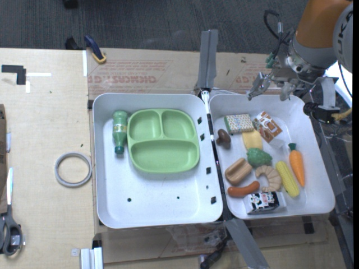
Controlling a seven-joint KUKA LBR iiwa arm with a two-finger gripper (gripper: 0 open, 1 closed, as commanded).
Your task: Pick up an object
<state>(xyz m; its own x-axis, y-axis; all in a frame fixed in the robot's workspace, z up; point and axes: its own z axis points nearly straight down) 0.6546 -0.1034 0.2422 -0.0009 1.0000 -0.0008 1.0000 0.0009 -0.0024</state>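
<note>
My gripper hangs over the far rim of the right bin, open, with nothing between its fingers. Below it in that bin lie several toy foods: a checkered box, an orange and white carton, a yellow cheese block, a brown egg-shaped piece, a green broccoli, a carrot, a corn cob, a hot dog bun, a sausage and a black and white carton. The nearest pieces, the checkered box and the orange carton, sit a little in front of the fingers.
The left bin holds a green divided plate and a green bottle beside it. A tape ring and scissors lie on the bench to the left. A grey divider post stands between the bins at the back.
</note>
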